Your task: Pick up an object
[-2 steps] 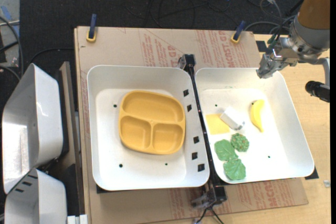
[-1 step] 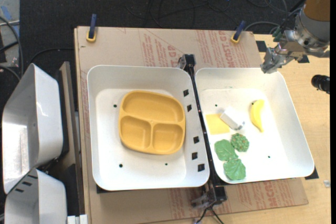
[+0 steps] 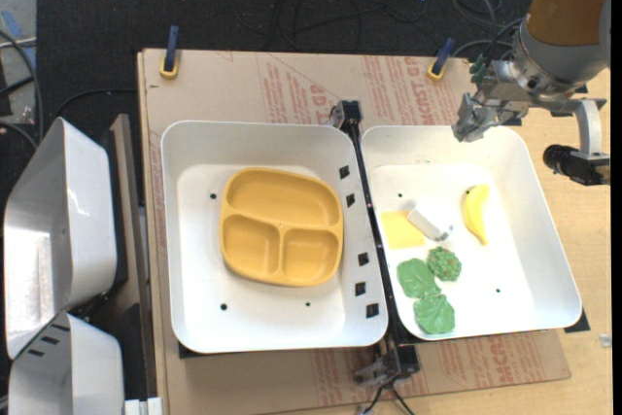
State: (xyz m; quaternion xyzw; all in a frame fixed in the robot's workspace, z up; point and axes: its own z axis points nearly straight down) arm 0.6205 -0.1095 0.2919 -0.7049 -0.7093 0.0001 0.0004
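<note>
The banana [image 3: 475, 213] is my best pick: it lies alone near the right wall of the right bin [image 3: 544, 199], curved, with its length running roughly top to bottom in the camera view and bare white floor on both sides. Just to its left a small grey-white piece [image 3: 426, 222] rests partly on a flat yellow square [image 3: 400, 229], and below those, three green leafy items [image 3: 431, 284] bunch together, touching or nearly so. The flat square offers nothing to pinch, and the greens crowd each other, so I judge both poorer targets. The left bin [image 3: 185, 209] holds a yellow divided tray [image 3: 282, 226], too broad for me.

My claw [image 3: 476, 120] hovers above the right bin's far rim, up and slightly left of the banana, with nothing in it; at this size and angle I cannot tell how far apart it stands. To do this well I should travel toward the near side until I am over the banana's middle, turn my wrist so I close across its narrow width rather than along its curve, descend straight, and stay off the bin wall.
</note>
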